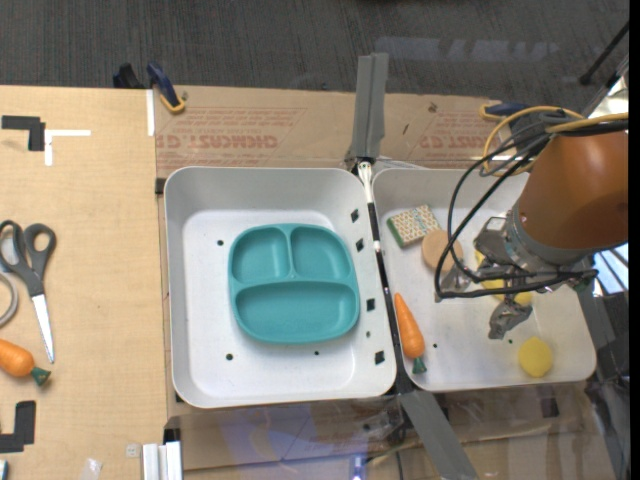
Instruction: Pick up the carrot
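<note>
An orange carrot (408, 330) with a green stub end lies in the right bin (465, 368), against its left wall near the front. My gripper (505, 320) hangs over the middle of that bin, to the right of the carrot and well apart from it. The orange band of the arm (580, 193) sits above it and hides part of the bin's right side. A second carrot (14, 358) rests on the bench at the far left, outside both bins.
The right bin also holds a checkered cracker (413, 225), a tan round piece (434, 248), a yellow lump (535, 357) and a yellow object (497, 288) partly under the wrist. A teal divided plate (293, 283) lies in the left bin (200, 203). Scissors (30, 268) lie on the bench.
</note>
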### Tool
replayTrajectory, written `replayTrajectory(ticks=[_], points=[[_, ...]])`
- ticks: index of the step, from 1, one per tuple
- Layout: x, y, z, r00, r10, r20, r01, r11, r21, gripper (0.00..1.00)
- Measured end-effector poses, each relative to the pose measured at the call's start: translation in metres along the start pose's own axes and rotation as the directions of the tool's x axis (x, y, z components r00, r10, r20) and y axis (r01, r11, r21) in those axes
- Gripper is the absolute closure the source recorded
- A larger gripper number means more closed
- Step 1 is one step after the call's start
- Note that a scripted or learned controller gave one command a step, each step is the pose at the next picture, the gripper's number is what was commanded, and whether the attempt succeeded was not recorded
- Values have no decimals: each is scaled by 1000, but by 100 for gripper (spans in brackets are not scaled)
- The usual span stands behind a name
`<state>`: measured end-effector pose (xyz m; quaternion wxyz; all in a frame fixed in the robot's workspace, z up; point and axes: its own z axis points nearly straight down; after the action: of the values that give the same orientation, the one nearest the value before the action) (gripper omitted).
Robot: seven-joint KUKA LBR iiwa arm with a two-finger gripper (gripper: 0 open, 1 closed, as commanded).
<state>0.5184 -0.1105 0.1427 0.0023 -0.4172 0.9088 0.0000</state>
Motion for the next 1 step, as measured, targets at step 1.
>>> replayTrajectory(ticks=[1], points=[[-47,-76,50,995,99,2,-99,995,0,0]])
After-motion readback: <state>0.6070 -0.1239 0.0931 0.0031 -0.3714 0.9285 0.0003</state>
